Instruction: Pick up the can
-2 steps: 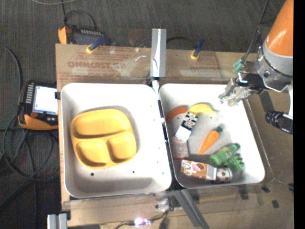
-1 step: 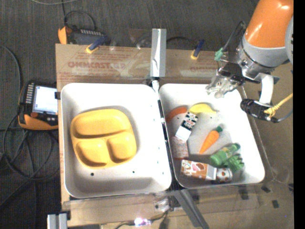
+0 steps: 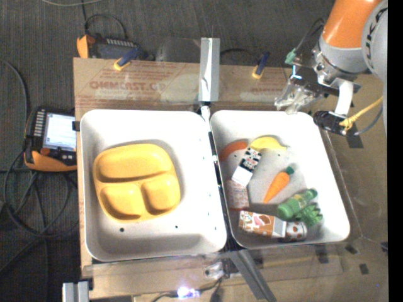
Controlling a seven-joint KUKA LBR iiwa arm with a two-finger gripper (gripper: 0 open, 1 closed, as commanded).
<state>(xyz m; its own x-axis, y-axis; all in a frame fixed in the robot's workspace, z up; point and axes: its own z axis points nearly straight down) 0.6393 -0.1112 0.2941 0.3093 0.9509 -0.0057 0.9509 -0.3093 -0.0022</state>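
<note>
The grey arm with its orange band enters from the right and hangs above the far right corner of the right-hand shallow white bin. Its two-finger gripper sits over the bin's far rim, near the cardboard backing; it appears as a pale, semi-transparent shape, and its opening cannot be told from this view. Nothing is seen between its parts.

The can, a short cylinder with an orange-and-white printed label and a silver end, lies on its side at the near edge of the right bin, well apart from the gripper. Just right of it, touching or nearly so, lies a green plastic bottle with a leafy green toy beside it. An orange toy carrot with a green top lies tilted in the middle of the bin. Farther back are a yellow banana-shaped piece, a small black-and-white printed box and a reddish-orange rounded item by the left wall.

The left-hand white bin holds a yellow plastic compartment tray, lying flat with three recesses.

A handheld orange-edged device with a screen rests on the floor to the far left.
</note>
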